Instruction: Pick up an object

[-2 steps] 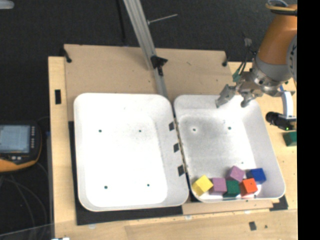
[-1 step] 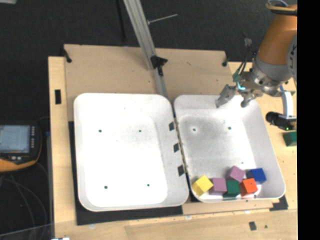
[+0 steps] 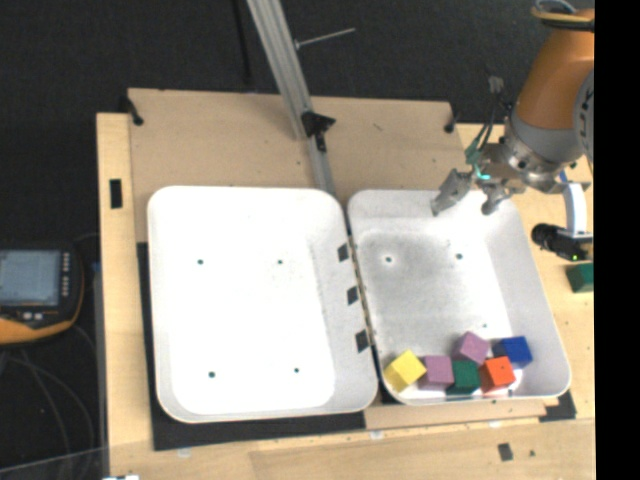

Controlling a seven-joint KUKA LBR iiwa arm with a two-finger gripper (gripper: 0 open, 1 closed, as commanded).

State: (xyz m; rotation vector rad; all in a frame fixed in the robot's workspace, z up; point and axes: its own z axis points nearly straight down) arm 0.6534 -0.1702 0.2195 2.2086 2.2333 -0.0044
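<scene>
Gripper (image 3: 468, 198) fingers spread, nothing between them, over right bin's (image 3: 530, 258) far right corner | blocks clustered at near edge: yellow (image 3: 406, 369), purple (image 3: 439, 370), green (image 3: 465, 373), orange (image 3: 498, 373), blue (image 3: 514, 349), second purple (image 3: 474, 347) | left bin (image 3: 180, 268) alongside

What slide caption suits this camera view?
Open two-finger gripper above right white bin, far from coloured foam blocks clustered at its near edge.
</scene>
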